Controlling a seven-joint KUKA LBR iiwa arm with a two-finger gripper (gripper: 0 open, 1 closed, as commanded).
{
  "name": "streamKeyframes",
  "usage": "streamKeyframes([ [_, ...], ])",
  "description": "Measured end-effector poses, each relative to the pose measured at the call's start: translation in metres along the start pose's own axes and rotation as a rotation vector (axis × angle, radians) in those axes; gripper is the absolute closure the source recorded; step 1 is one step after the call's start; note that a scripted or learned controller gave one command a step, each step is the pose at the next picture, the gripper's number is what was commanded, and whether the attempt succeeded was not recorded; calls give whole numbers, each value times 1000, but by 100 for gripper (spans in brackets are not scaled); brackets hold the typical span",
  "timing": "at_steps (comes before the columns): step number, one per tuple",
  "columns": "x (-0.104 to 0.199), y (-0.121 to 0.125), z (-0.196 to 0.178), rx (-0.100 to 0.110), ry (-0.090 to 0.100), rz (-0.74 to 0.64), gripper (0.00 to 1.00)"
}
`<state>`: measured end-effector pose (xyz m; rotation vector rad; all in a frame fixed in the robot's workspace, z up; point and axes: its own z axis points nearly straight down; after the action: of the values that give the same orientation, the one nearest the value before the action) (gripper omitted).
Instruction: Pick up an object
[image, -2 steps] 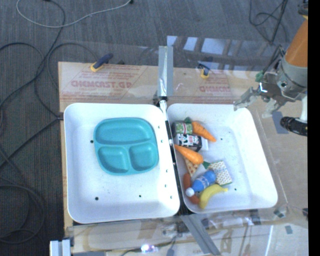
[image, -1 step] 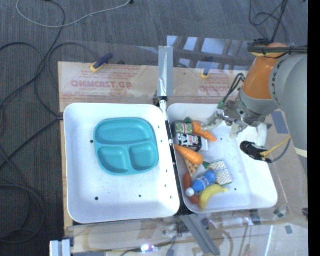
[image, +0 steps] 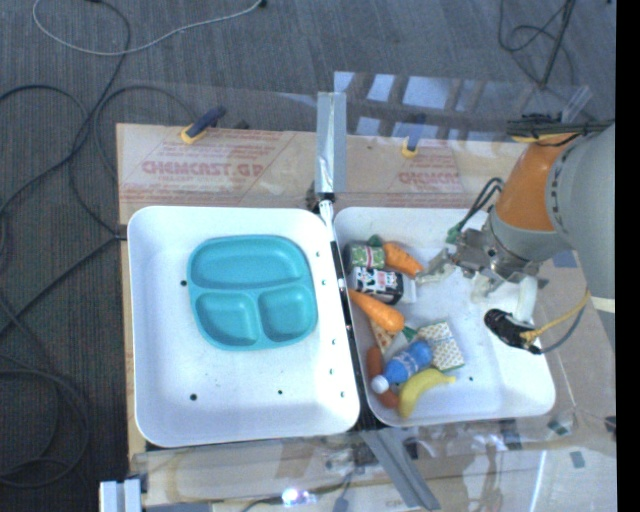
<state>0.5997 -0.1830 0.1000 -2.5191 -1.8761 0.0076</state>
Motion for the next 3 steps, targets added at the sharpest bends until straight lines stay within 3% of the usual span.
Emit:
streamKeyframes([
  [1, 34, 28, 12, -9, -2, -202, 0],
  [2, 39, 10, -37, -4, 2, -522, 0],
  [3, 36, 46, 13, -10, 2, -515, 0],
])
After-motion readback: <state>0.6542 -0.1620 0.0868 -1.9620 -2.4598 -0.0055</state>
